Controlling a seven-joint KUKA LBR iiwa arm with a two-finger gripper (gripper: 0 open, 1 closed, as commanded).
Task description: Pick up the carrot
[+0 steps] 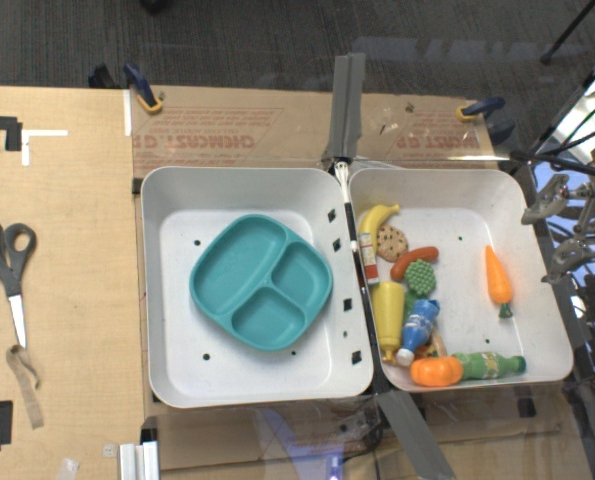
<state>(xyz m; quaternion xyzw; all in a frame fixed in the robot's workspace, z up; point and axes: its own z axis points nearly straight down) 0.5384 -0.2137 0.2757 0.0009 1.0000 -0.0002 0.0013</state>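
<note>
Locate the carrot (497, 276) in the right bin (537, 298). It lies flat on the bin floor in the right half, with its pointed orange tip toward the far wall and its small green stem end toward the near wall. It touches no other item, and bare white floor surrounds it on all sides.

Note the cluster of toy foods along the left wall of the same bin, well apart from the carrot:
- A banana (377, 218) lies at the far end, with a chocolate-chip cookie (391, 240) just beside it.
- A red sausage-shaped item (415, 259) lies near the cookie, and a leafy green vegetable (421, 280) touches it on the near side.
- A yellow bottle (388, 313) lies lengthwise beside the divider, with a blue bottle (417, 328) just to its right.
- A round orange item (436, 371) sits at the near wall, and a green bottle (489, 365) lies on its side just beside it, along that wall.

In the left bin (162, 298) you see a teal three-compartment plate (262, 283), turned at an angle near the centre of the floor.

Outside the bins, a pair of scissors (7, 258) lies on the bench at the far left. Two blue clamps (142, 86) sit on the cardboard sheet behind the bins.

You cannot tell the state of the claw from this view.
</note>
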